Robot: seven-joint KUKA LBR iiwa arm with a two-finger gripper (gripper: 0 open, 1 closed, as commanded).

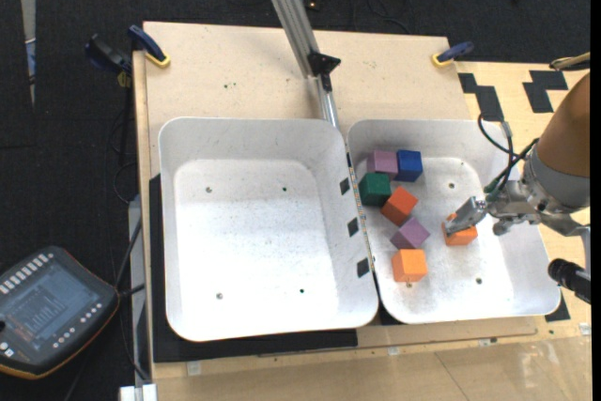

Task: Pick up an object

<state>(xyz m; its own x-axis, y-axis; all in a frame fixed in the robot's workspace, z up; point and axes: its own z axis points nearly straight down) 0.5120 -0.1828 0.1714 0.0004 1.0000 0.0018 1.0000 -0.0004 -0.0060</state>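
Hand [467, 219] at right of frame gripped an orange block [461, 232] over the right bin [507, 296], its long axis running left-right.

Smooth white plastic bins [188, 146] sit on a matt wooden bench [235, 70]

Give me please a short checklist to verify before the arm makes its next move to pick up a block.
1. End effector is over the right bin: ok.
2. A target is close: the small orange block lies right at the end effector: ok.
3. That block is actually gripped: cannot tell.
4. Target stands apart from the other blocks: ok, the cluster with the purple block and the larger orange cube lies further left.
5. Cable near the wrist does not snag: cannot tell.
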